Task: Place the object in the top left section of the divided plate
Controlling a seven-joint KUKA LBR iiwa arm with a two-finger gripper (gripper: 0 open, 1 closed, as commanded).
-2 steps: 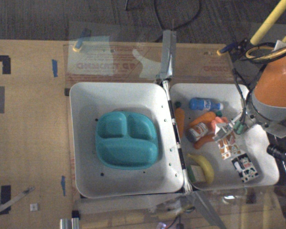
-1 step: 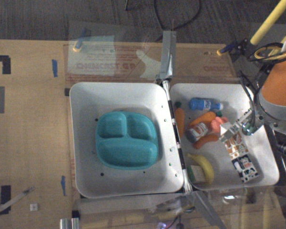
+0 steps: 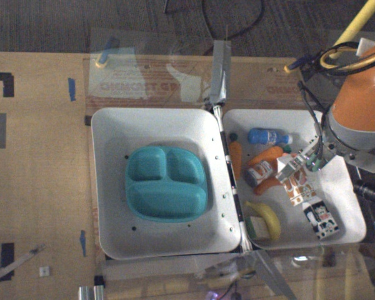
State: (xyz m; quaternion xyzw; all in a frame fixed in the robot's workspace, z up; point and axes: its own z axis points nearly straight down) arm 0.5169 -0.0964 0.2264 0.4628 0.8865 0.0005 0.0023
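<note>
Gripper (image 3: 292, 167) low over right bin (image 3: 350, 195), among carrots (image 3: 266, 155) and small can (image 3: 256, 174); jaw state cannot be told. Blue bottle (image 3: 268, 136) beyond, banana (image 3: 266, 218) nearer. Teal divided plate (image 3: 165, 183) in left bin (image 3: 112, 167).

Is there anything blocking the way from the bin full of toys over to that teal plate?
Only the raised rims where the two bins meet lie between the right bin's items and the teal divided plate. The plate's top left section has nothing visible in it. The gripper hangs over the right bin.
</note>
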